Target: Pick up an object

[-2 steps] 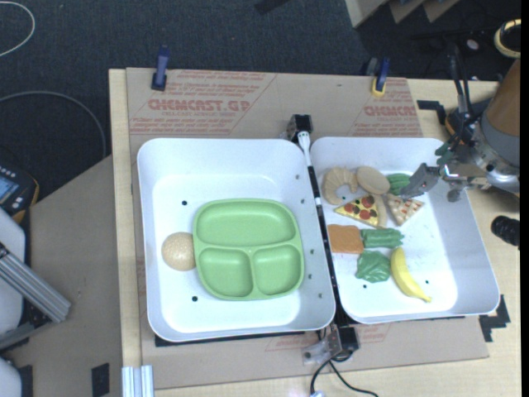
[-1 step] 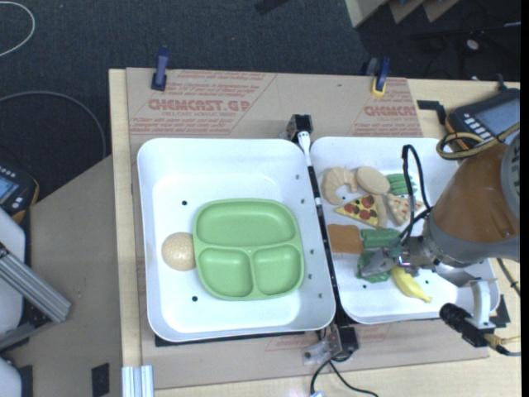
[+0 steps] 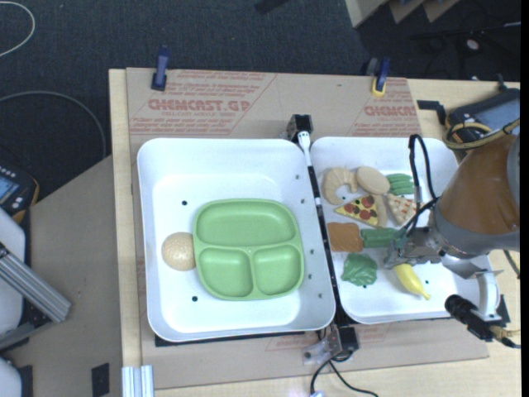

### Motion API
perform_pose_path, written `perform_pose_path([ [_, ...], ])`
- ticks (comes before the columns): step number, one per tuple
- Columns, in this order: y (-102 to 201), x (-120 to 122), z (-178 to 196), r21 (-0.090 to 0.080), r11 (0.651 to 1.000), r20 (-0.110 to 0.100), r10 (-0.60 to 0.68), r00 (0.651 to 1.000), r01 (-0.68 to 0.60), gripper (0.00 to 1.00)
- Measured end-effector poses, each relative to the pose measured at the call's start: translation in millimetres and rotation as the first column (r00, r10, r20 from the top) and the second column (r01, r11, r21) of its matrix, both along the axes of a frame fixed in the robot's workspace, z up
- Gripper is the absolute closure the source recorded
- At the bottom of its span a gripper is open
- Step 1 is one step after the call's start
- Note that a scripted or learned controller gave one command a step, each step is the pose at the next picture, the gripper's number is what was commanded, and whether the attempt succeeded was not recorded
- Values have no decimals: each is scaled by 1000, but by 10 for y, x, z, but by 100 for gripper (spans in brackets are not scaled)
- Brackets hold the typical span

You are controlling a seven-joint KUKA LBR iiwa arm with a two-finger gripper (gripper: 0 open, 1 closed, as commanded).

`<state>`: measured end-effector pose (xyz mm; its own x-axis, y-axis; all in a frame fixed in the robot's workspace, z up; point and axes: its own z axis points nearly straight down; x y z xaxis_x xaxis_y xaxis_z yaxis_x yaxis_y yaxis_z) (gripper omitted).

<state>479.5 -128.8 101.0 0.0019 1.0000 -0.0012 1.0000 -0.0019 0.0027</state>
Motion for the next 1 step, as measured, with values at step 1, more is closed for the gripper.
perform_pose_path([
  [1,1,3,98,-1,1000,2,-1,1000,1,100],
])
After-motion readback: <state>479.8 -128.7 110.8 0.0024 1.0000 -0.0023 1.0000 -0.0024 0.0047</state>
